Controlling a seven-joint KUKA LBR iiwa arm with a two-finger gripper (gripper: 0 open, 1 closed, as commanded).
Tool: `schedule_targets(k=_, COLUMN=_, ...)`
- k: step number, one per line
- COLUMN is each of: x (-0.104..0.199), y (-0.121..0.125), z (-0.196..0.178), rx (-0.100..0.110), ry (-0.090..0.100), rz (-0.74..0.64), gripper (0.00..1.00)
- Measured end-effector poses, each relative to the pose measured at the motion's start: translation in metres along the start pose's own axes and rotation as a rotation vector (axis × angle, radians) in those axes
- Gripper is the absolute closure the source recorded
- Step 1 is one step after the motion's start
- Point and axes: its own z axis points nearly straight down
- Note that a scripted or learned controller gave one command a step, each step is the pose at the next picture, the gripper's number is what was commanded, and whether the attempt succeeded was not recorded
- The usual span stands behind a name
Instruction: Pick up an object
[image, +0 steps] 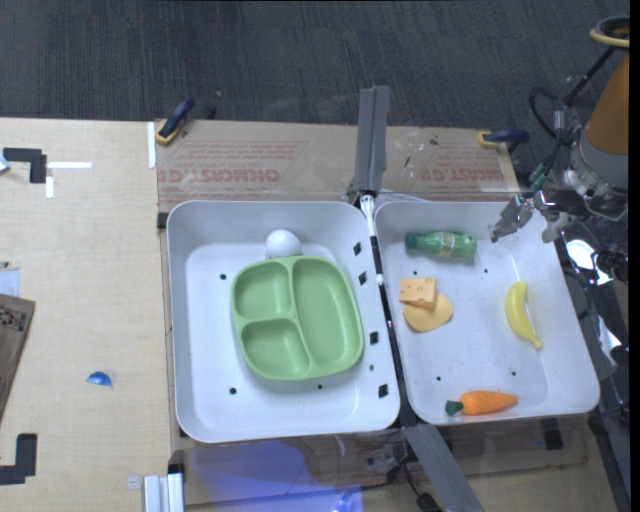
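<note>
Near edge, right bin (560, 330): toy carrot (483, 402), long axis left-right, tip pointing right
Mid: banana (521, 313) upright-ish, long axis near-far; cheese wedge (419, 291) on yellow disc (430, 314), left of banana
Far: green bottle (442, 244) lying on side, axis left-right
Gripper (512, 220) at far right corner, above bin rim, fingers look spread, nothing btwn them
Key relation: bottle lies just left of gripper, nearest obj; banana next, toward near side

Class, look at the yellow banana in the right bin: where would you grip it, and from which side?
Grip the yellow banana across its thicker middle, coming straight down. It lies flat and lengthwise on the right white bin floor, with open floor on both long sides for the fingers.
</note>
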Motion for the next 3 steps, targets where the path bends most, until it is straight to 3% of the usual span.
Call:
schedule_targets(k=1, x=-0.029, y=-0.018, z=0.118, rx=-0.006, ry=0.006, rz=0.096, gripper=0.0)
schedule_targets(k=2, x=-0.023, y=-0.065, z=0.13, rx=-0.001, ry=0.004, rz=0.096, gripper=0.0)
schedule_targets(k=3, x=-0.025, y=-0.065, z=0.124, rx=0.002, ry=0.002, rz=0.099, gripper=1.0)
